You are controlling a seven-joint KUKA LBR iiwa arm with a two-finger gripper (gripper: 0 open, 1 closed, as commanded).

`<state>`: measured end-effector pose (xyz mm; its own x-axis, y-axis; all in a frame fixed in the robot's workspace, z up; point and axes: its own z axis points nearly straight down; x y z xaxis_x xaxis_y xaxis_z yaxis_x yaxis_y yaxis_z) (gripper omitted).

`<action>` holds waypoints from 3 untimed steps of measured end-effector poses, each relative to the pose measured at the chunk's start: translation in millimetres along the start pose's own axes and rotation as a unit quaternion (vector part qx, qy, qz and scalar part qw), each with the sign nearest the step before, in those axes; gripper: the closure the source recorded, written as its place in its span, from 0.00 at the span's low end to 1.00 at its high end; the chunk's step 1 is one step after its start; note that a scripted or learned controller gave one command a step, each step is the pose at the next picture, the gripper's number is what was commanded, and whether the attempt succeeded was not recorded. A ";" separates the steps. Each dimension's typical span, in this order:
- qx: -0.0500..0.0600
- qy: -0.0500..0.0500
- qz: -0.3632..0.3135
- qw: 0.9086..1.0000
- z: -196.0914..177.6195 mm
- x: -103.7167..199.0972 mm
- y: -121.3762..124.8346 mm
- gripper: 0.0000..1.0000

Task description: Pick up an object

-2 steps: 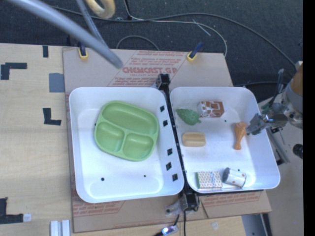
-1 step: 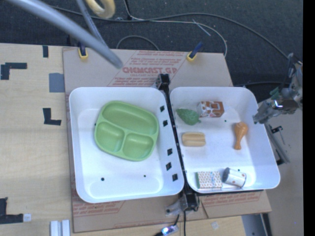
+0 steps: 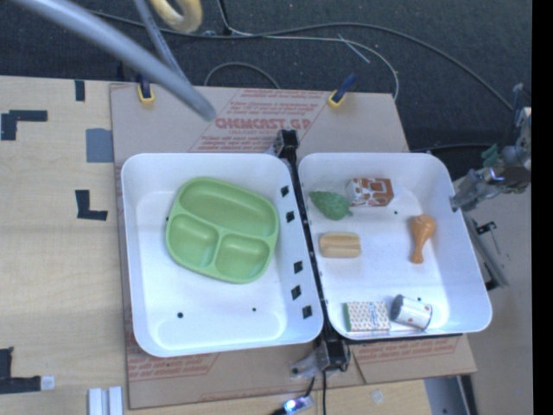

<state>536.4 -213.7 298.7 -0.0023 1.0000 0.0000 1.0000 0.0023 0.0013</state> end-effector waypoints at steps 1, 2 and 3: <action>0.001 0.000 -0.001 1.000 1.5 49.8 8.2 1.00; 0.001 0.000 -0.001 1.000 5.6 96.9 16.1 1.00; 0.001 0.000 -0.001 1.000 11.8 142.7 23.4 1.00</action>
<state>559.5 -71.0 287.0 -0.0044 1.0000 -0.0002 1.0000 0.0044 -0.0013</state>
